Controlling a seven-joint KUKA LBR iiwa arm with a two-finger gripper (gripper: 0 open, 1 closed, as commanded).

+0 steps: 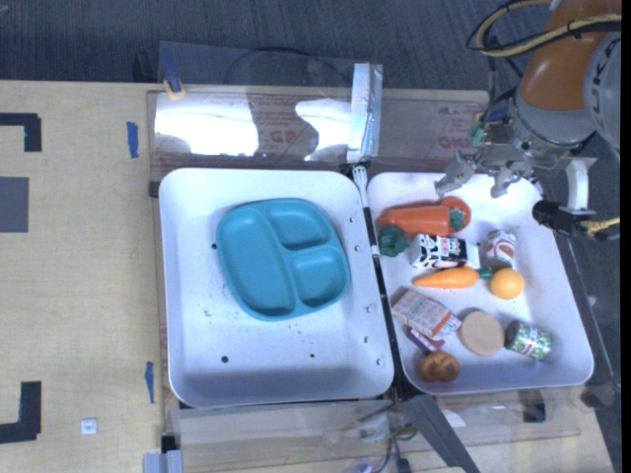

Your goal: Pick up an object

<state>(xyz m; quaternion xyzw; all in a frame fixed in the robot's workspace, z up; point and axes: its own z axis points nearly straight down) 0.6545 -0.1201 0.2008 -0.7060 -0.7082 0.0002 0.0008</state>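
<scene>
My gripper (478, 177) hovers over the far edge of the right bin (572, 308), open, with nothing between its fingers. Just below it lies a large red-orange carrot (419, 216) with a green top. Nearer the front are a cow-patterned carton (439, 251), a small orange carrot (449, 278), a yellow-orange ball (506, 284), a red and white can (501, 247), a snack packet (424, 313), a tan round disc (481, 332), a green can (529, 340) and a brown fruit (439, 366).
The left bin (187, 294) holds a blue divided plate (284, 257). A clear upright panel (256, 126) stands behind the bins. The arm's grey and orange wrist (567, 67) reaches in from the upper right, trailing cables.
</scene>
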